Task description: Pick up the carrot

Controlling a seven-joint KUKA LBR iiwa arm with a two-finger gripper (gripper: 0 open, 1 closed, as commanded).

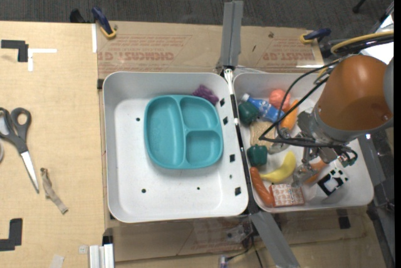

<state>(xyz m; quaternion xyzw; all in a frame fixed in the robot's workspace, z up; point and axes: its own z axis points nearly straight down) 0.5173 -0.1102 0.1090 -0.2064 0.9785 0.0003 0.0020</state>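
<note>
While the carrot (260, 186) lies lengthwise front to back, left of the gripper (311, 168), I cannot tell the gripper's opening.

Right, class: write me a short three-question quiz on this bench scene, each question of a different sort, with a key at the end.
1. True or false: the teal divided plate lies in the left bin.
2. Multiple choice: the scissors lie A) in the right bin, B) on the bench left of both bins, C) on the plate.
3. Fill the gap: the banana lies in the ____ bin, with the carrot beside it near that bin's front left corner.

Key: 1 true; 2 B; 3 right. The right bin is also where the arm reaches down.
</note>
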